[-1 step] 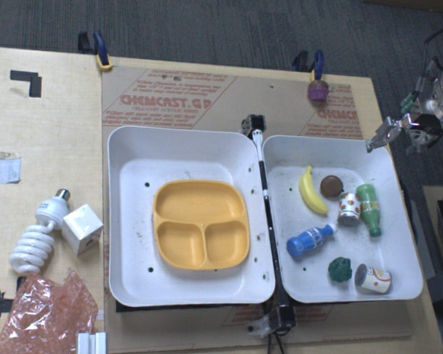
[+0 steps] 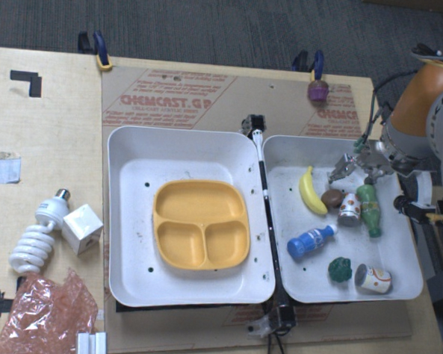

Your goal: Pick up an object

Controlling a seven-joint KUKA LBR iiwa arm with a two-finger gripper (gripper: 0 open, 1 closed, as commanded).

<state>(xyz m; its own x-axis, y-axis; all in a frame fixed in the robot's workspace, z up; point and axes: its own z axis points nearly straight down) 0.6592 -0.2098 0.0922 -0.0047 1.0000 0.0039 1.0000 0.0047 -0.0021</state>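
The right bin (image 2: 404, 243) holds a yellow banana (image 2: 310, 191), a brown round object (image 2: 331, 198), a small white and red can (image 2: 349, 211), a green bottle (image 2: 370, 211), a blue bottle (image 2: 309, 241) lying on its side, a dark green lump (image 2: 340, 269) and a white cup (image 2: 373, 278) on its side. My gripper (image 2: 359, 168) hangs over the bin's far right part, just above the can and the green bottle. Its fingers are spread open with nothing between them.
The left bin (image 2: 122, 204) holds a yellow divided plate (image 2: 201, 225). On the bench to the left lie a spiral light bulb (image 2: 38, 236), a white cube (image 2: 82, 227) and a pink plastic bag (image 2: 45, 315). A purple object (image 2: 318, 90) sits behind the right bin.
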